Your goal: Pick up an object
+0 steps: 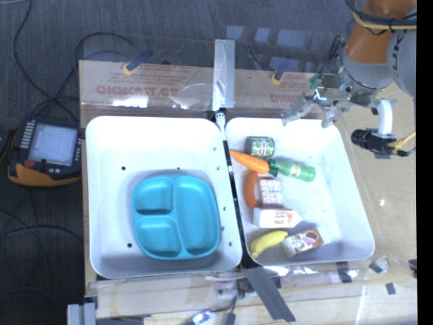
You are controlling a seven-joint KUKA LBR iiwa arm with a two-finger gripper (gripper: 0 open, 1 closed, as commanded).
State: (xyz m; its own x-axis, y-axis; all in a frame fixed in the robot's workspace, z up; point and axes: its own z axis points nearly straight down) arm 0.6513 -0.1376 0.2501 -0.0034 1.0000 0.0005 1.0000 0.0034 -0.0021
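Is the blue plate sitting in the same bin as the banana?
No, the blue plate lies alone in the left bin, while the banana is in the right bin.

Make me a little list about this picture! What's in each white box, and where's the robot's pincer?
left bin: one blue plate with compartments
right bin: green can, carrot, green bottle, hot dog pack, small white carton, banana, small red-and-white box
pincer: open, above the right bin's far edge, holding nothing
arm: grey with an orange band, reaching in from the right
task progress: nothing picked up yet
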